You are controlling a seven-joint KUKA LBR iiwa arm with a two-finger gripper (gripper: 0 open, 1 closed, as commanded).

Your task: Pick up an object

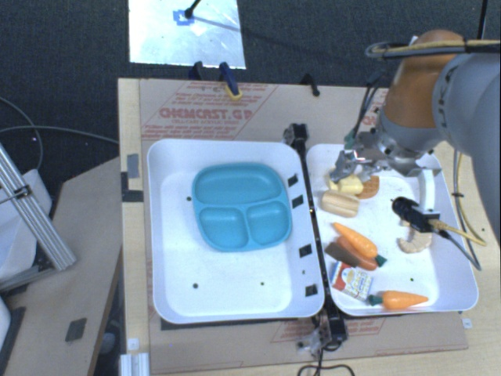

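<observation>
A: Gripper [350,165] sits low at the 11 o'clock corner of the right bin [454,284], tips right above the yellow piece [349,185]. Can't tell if it's spread or closed, metal's a blur.

B: Holding anything?

A: Nothing visible in it. Maybe touching the yellow piece, can't confirm.

B: Risks?

A: Crowding. The tan roll [340,204] touches the yellow piece at its 6 o'clock, a brown round thing [369,186] sits at 3. A close could pinch two or nudge one away. Bin wall is near too.

B: Rest?

A: Carrot [356,240] further toward 6, second carrot [403,298] at the bin's 6 o'clock edge, carton [351,280] beside it. Left bin [168,210] has a blue tray [239,207].
</observation>
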